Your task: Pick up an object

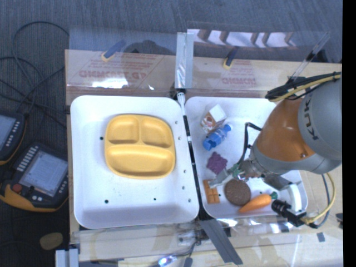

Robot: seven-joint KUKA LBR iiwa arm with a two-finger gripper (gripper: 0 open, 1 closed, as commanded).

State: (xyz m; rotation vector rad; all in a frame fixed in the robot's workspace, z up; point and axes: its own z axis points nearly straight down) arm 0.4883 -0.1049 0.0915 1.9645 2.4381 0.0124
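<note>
- The two-finger gripper [231,174] is reaching low into the right white bin [196,149]; whether its fingers are spread or pinching, I cannot tell.
- A round brown cookie-like disc [237,192] is lying just below them, an orange carrot [256,203] touching it.
- A purple knobbly block [217,163] is sitting just left.

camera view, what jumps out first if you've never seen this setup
The yellow divided tray sits alone in the left bin. The grey and orange arm looms over the right bin, its gripper low among a carrot, brown disc and blue bottle.
</note>
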